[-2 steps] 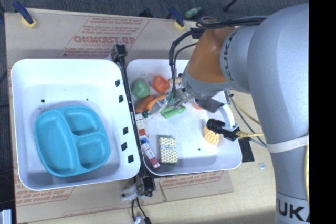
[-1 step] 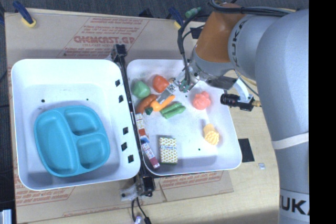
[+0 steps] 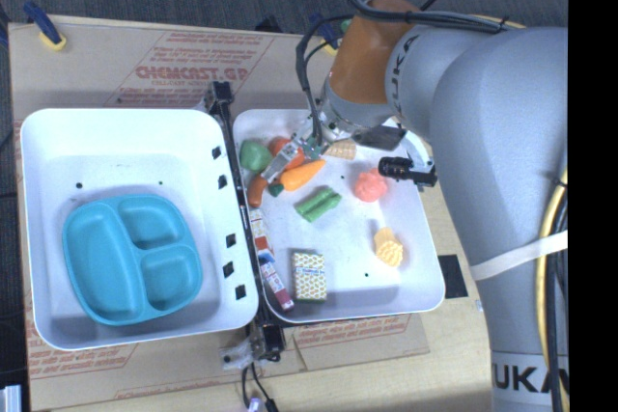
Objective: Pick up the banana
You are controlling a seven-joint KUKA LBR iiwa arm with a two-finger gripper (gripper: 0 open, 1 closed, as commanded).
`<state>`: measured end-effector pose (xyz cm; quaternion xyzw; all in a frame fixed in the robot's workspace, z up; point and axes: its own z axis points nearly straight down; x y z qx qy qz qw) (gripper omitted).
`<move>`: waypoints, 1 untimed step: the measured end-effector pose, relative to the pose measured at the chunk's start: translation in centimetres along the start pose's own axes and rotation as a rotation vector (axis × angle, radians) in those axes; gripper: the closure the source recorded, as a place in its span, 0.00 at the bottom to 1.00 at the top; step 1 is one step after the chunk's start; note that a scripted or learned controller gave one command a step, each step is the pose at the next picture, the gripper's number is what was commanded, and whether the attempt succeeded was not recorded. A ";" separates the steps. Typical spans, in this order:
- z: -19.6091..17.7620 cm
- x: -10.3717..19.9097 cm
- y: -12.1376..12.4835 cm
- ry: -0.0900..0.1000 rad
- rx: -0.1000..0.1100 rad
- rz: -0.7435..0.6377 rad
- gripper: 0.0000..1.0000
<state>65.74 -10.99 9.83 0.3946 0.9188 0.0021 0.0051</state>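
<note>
**Q:** What sits closest to the lens?

**A:** The KUKA arm [image 3: 492,159]. Its broad grey body fills the right side, with an orange band [image 3: 367,53] above the wrist. It reaches down into the right bin [image 3: 425,289]. Its gripper [image 3: 294,154] sits low at that bin's far left corner, among toy foods.

**Q:** Is the gripper apart, together, or clamped on something?

**A:** I cannot tell. The tip is small and blends into the clutter beneath it. Nothing can be seen held in it.

**Q:** What lies around the gripper?

**A:** A toy carrot [image 3: 303,174] is touching or just under it. A round green toy [image 3: 255,154] is just to its left. A long green vegetable [image 3: 318,204] is just below it in the view, and a pink toy [image 3: 369,186] is off to its right. A small patterned box [image 3: 309,275] is well below it.

**Q:** Where is the banana?

**A:** The only yellow piece is the likely banana [image 3: 388,248], though it is too small to be sure. It lies well apart from the gripper, below it and to its right. It sits alone on bare bin floor, touching nothing.

**Q:** How would it handle?

**A:** Probably a light, hollow plastic toy. It looks stiff, smooth and a little slippery, and not fragile. I judge the best hold is across its narrow middle, from straight above, since open floor surrounds it.

**Q:** And the other bin?

**A:** The left bin [image 3: 39,207], far left of the gripper, holds a blue divided plate [image 3: 132,256].
</note>
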 end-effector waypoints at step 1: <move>-1.0 -0.1 0.0 -0.004 0.000 -0.004 1.00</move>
